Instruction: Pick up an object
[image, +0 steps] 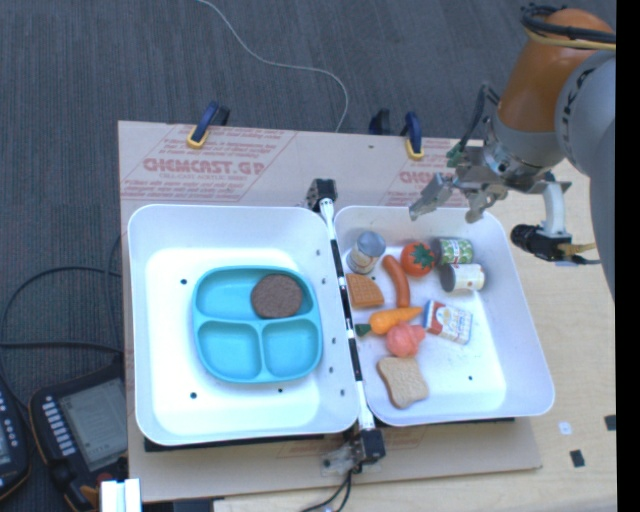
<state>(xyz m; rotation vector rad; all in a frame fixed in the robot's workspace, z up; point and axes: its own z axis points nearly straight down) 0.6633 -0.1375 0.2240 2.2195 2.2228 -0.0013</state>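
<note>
My gripper (452, 203) hangs open over the far rim of the right bin (520, 340), its two fingers spread with nothing between them. Just below it in the bin lie a tomato (418, 258), a green can (456, 249) and a small white-and-grey cylinder (463, 278). Further in are a grey-topped jar (365, 250), an orange sausage (397, 280), a waffle piece (364, 291), a carrot (393, 319), a white carton (449, 321), a pink round fruit (405, 341) and a slice of bread (402, 381).
The left bin (160, 390) holds a blue divided plate (240, 350) with a brown patty (276, 296) in its far compartment. Clamps (205, 122) pin the cardboard at the back. A black hinge strip (340, 300) runs between the bins.
</note>
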